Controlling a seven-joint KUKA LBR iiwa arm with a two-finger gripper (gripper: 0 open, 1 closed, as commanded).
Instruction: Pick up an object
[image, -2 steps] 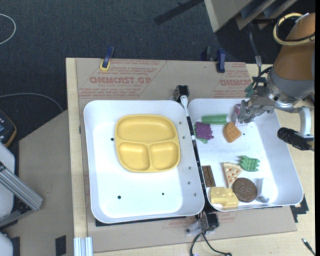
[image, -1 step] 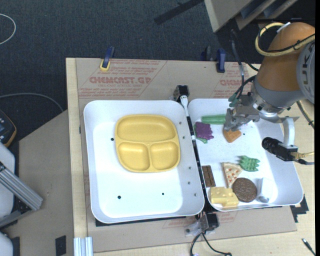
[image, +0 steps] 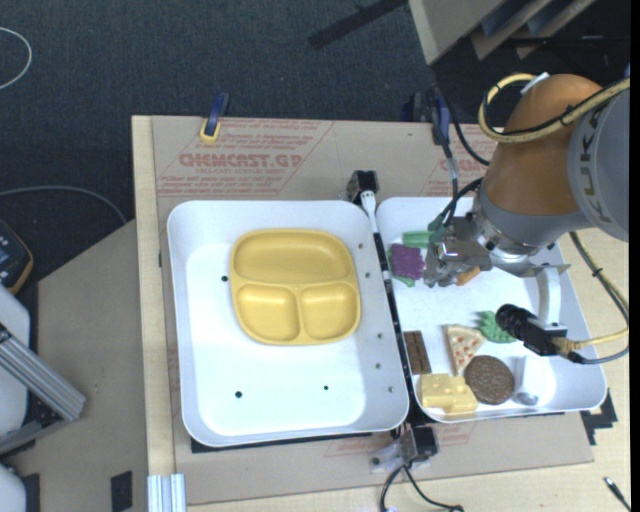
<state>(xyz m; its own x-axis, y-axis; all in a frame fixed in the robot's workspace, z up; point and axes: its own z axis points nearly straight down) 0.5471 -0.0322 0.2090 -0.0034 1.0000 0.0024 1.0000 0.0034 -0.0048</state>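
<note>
1. Clearly the pincer (image: 447, 262) hangs low over the upper left part of the right bin (image: 590, 390), with the grey and orange arm (image: 540, 150) arching in from the right above it.
2. Whether the pincer is spread or pressed together I cannot tell (the wrist and its cabling hide the tips from this high slant).
3. The likeliest target, in my judgement, is the purple object (image: 407, 261), which lies just left of the pincer, close to the wall shared with the left bin (image: 200, 330).
4. Its long axis seems to run roughly up and down the view, slightly tilted, though the shape is too small to read which end leads.
5. A green piece (image: 415, 239) sits just above it, near the pincer too.
6. Farther toward the front of the same bin lie a pizza slice (image: 462, 347), a brown round cookie (image: 490, 379) and a yellow cheese block (image: 447, 393), all well apart from the pincer.
7. The yellow divided tray (image: 295, 283) rests in the left bin.
</note>
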